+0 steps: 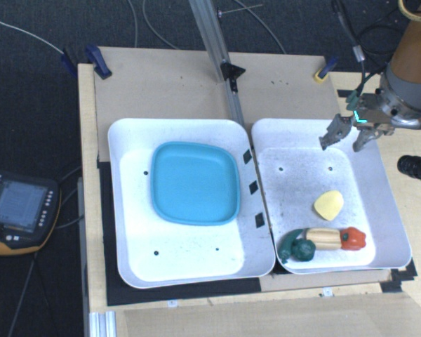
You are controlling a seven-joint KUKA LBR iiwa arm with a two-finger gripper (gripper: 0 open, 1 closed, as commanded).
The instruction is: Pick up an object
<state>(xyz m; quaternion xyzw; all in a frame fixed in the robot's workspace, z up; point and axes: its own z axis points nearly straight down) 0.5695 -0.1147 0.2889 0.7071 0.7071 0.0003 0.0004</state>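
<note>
My gripper [349,139] hovers over the far right part of the right bin [295,160], its two fingers spread open with nothing between them. Below it in the same bin lies a yellow rounded piece [328,204]. Along the bin's near edge lie a dark green object [297,248], a tan wooden cylinder [324,239] and a red piece [353,239], end to end. The gripper is well above and apart from all of them.
The left bin [133,195] holds a blue square plate [195,182]. A metal pole [214,37] rises slantwise from between the bins. Blue clamps [97,60] grip the bench's far corners. A handheld pendant [17,209] lies on the floor at left.
</note>
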